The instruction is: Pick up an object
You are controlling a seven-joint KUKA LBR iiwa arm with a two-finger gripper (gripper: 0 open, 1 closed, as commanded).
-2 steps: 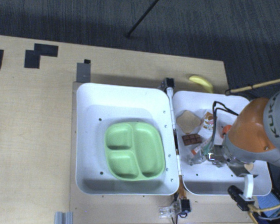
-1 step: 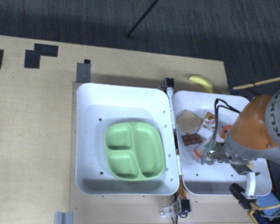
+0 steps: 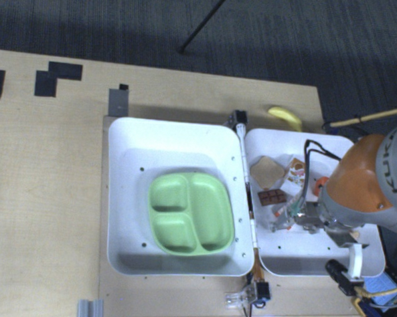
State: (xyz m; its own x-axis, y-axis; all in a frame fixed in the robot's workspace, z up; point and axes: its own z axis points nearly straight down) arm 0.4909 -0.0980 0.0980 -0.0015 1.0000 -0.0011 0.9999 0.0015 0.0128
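My gripper point(image 3: 291, 217) is low in the right bin point(image 3: 299, 261), near its middle, with the orange-banded wrist rising to the right. Just left of it lies a small dark brown chocolate bar point(image 3: 272, 197). A tan flat piece point(image 3: 267, 169) and a small printed packet point(image 3: 296, 170) lie further back in the same bin. A clear, greenish item point(image 3: 280, 218) sits right at the gripper's tip; whether it is gripped is hidden by the wrist.
The left bin point(image 3: 126, 183) holds a green divided plate point(image 3: 191, 212). A yellow banana-like thing point(image 3: 285, 116) lies on the bench behind the right bin. A black rail point(image 3: 246, 171) runs between the bins.
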